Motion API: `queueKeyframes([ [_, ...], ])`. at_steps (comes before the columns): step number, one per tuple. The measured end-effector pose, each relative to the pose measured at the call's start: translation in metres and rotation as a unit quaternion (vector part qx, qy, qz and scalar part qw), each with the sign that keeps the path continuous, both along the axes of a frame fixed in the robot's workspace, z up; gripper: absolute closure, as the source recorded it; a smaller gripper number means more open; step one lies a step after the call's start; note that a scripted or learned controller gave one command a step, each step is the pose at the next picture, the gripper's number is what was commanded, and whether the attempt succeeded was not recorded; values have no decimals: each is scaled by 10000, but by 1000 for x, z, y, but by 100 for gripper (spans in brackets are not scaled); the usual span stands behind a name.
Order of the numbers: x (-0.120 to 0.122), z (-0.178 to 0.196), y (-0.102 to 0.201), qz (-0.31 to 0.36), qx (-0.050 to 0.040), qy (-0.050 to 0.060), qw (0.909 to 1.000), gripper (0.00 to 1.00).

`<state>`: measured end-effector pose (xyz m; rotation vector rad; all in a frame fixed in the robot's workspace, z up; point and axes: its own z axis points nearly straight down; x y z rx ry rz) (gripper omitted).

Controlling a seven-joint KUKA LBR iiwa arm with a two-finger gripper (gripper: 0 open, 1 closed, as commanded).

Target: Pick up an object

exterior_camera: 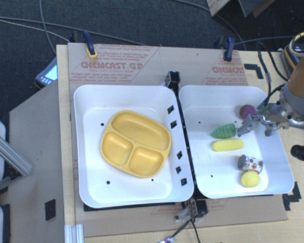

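The right bin (207, 103) holds several small objects. A green bumpy piece (223, 131) lies mid-bin, with a yellow oblong piece (228, 145) just in front of it. A small printed can (250, 163) and a yellow ball (250, 179) sit near the front right corner. A purple piece (248, 110) rests at the right rear. My gripper (257, 128) hangs over the bin's right side, just in front of the purple piece and right of the green one. Its fingers (244, 127) are spread open with nothing between them.
The left bin (86, 135) holds a yellow divided plate (136, 143). A black divider with clips (178, 135) separates the bins. Blue clamps (90, 47) pin the cardboard at the rear. The arm's grey body (299, 92) stands over the bench's right edge.
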<state>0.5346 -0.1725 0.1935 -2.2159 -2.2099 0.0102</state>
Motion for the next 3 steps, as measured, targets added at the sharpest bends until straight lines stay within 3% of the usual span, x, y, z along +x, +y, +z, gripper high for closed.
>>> queueKeyframes([
  [1,3,6,0,15,-13,-60,10000,0],
  [3,1,-82,4,5,-11,-51,10000,0],
])
